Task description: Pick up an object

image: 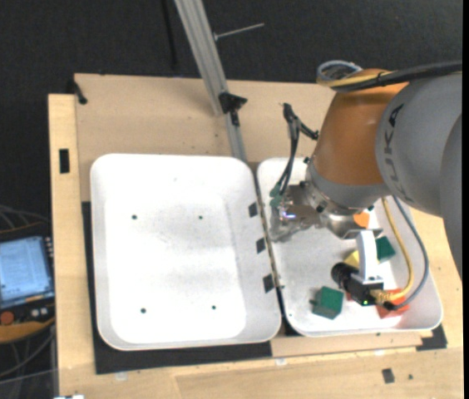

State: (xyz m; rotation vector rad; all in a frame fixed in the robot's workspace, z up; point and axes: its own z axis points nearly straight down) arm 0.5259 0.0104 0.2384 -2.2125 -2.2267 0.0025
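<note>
The pick looks undone: the tool (pixel 287 216) sits low at the right bin's (pixel 301 306) left edge, its state beyond telling, while the green block (pixel 328 302) and other small objects (pixel 367 264) lie loose nearer that bin's front right.

claw (pixel 288 214) fingers and right bin (pixel 334 327) partly behind arm (pixel 367 148)

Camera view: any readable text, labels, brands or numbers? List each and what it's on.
"KU": partial grey letters running sideways on the arm, next to the orange band; the rest is cut off.
Handheld screen at the left edge: lit, but the contents are too blurred to read.
Bins and the items in them: no legible markings.
</note>
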